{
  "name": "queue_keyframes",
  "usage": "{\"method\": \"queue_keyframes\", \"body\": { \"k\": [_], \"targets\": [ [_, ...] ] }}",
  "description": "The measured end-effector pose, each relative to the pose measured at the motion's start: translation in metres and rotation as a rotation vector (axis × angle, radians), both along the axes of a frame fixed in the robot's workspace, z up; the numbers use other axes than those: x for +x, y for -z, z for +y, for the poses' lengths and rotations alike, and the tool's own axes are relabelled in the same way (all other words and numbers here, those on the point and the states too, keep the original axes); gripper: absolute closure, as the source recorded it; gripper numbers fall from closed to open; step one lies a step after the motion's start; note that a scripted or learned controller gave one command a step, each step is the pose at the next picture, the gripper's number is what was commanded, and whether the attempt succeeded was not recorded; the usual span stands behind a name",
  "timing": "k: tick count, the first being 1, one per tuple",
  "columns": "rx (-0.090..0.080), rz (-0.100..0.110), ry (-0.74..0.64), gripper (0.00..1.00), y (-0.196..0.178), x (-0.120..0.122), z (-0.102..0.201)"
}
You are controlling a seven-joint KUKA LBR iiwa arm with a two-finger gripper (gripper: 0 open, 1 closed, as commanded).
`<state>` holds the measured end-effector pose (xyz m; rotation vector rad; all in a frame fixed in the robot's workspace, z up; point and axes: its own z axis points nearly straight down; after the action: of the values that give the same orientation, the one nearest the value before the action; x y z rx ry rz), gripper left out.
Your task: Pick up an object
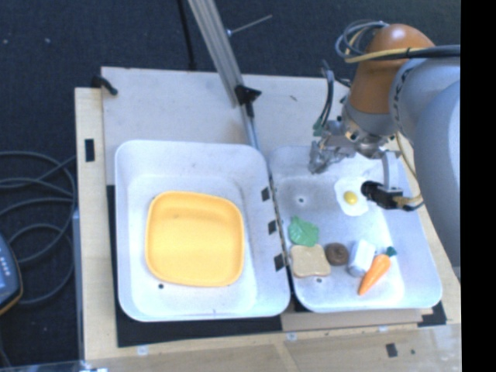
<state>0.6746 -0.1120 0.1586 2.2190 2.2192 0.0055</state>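
Observation:
My gripper [319,161] hangs over the far left part of the right bin [310,196], with nothing visible between its fingers. The grey arm with its orange band [384,76] comes in from the upper right. Loose objects lie in the right bin: a fried egg [352,198] just right of the gripper, a green leaf [303,231], a slice of toast [310,261], a brown round piece [336,253], a small white and grey item [360,256] and a carrot [374,273] along the near side.
The left bin [132,177] holds a yellow square plate [194,238]. A grey metal pole [221,49] slants from the top down to the gap between the bins. Black cables lie on the floor at the left.

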Motion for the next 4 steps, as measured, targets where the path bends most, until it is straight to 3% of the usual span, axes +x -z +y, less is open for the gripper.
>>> {"method": "queue_keyframes", "body": {
  "k": [1, 2, 4],
  "targets": [
    [0.0, -0.002, 0.0, 1.0, -0.064, 0.001, 0.001],
    [0.0, 0.002, 0.0, 1.0, -0.089, 0.001, 0.001],
    [0.001, 0.003, -0.004, 1.0, -0.105, -0.022, 0.102]
  ]
}}
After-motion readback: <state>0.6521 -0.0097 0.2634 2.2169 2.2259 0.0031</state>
